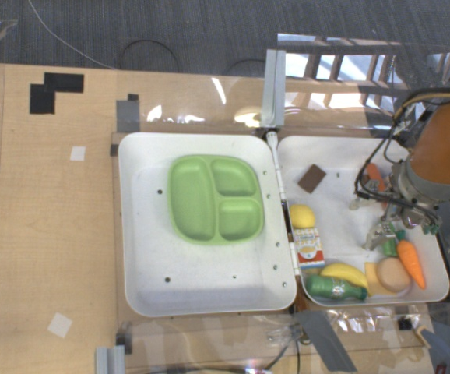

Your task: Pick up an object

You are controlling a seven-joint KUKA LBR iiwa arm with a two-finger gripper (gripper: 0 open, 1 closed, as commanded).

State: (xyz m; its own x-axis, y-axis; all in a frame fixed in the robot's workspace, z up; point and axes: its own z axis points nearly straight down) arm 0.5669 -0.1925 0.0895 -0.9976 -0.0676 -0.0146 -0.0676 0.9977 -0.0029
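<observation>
My gripper (384, 234) hangs low over the right side of the right bin (334, 158), under the grey wrist and orange band. Just below and right of it lies an orange carrot (413, 262) beside a tan round fruit (392, 276). A yellow banana (343, 272) and a green bottle (335, 289) lie along the bin's front edge. A yellow lemon (303, 216) and a small printed carton (309, 248) sit by the bin's left wall. A brown block (312, 178) lies further back. Nothing shows clearly in the gripper.
The left bin (155, 287) holds a green divided plate (214, 198). A small red-orange item (374, 175) lies near the arm at the back right of the right bin. Cables hang around the wrist. A metal divider post (272, 84) rises behind the bins.
</observation>
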